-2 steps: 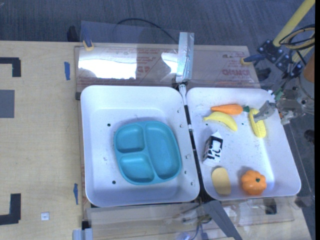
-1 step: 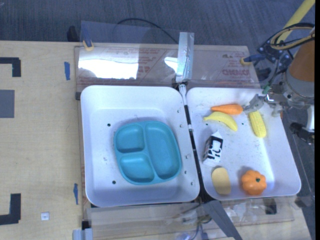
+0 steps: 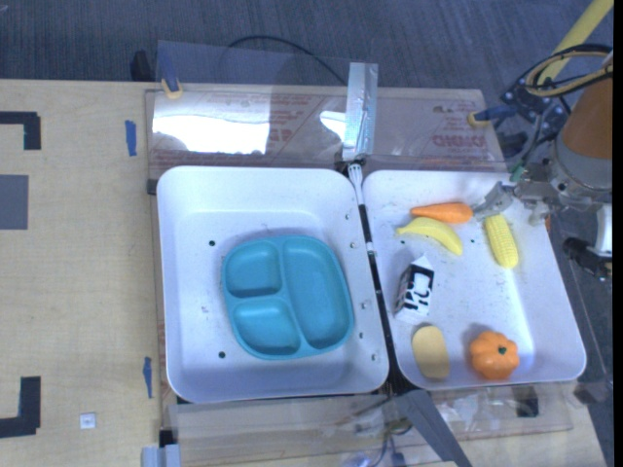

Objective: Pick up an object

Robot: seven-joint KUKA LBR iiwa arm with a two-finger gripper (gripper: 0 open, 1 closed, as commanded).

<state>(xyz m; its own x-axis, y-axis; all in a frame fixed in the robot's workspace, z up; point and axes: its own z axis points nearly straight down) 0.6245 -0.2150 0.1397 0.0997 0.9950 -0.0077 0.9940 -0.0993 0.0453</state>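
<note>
The right bin holds every loose candidate for the pick, and none is lifted yet: all lie flat on its floor. The corn cob lies nearest the arm, in the upper right part of the bin, its long axis running nearly up and down the view with a slight lean, one end toward the bin's far rim. Just to its left, the carrot lies almost crosswise, its narrower tip pointing left toward the divider between the bins. The banana sits touching or just under the carrot, curving from upper left down to the right. Lower, near the middle of the bin, a small black-and-white box stands tilted, long axis roughly vertical in the view. Near the front rim, a tan potato-like piece and an orange pumpkin-like piece rest side by side, apart.

The pincer hangs at the bin's upper right edge, just above the corn's far end, so I judge the corn or carrot the likeliest target. Whether it is spread or pressed together I cannot tell.

The left bin carries a blue divided tray, probably a drop-off spot. Both bins sit on the wooden surface.
</note>
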